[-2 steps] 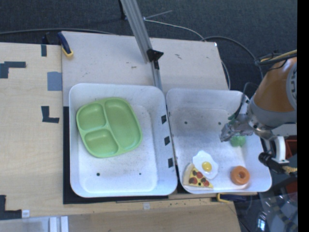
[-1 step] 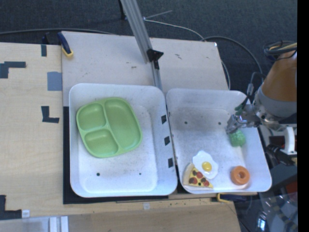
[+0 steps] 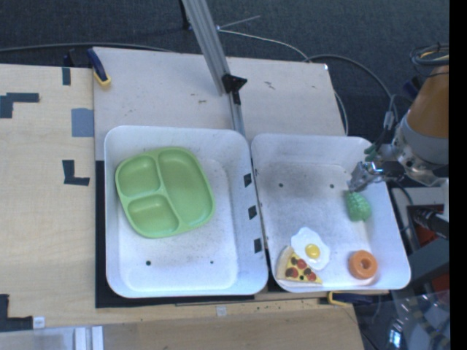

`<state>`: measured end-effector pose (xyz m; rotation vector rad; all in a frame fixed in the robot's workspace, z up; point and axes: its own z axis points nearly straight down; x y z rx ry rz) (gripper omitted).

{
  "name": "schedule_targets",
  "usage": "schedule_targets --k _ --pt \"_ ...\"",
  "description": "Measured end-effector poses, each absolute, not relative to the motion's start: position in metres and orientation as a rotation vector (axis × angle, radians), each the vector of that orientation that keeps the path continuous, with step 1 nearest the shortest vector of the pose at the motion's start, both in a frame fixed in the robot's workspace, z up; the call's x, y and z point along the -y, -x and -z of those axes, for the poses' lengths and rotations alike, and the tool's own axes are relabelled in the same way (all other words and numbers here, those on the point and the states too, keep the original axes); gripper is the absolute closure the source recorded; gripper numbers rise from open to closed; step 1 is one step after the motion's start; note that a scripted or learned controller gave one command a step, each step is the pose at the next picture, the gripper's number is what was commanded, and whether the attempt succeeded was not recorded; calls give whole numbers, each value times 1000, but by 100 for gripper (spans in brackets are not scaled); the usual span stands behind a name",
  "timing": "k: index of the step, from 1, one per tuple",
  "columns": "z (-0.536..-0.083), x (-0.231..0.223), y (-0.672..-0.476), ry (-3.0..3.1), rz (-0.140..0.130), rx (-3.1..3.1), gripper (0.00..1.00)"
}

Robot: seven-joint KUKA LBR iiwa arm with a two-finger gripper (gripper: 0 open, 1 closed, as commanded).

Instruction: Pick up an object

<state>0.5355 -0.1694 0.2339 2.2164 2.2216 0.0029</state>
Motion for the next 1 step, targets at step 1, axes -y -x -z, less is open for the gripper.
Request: schedule_targets --k 1 --pt "-281 169 -537 -2217 -3 -2221 100"
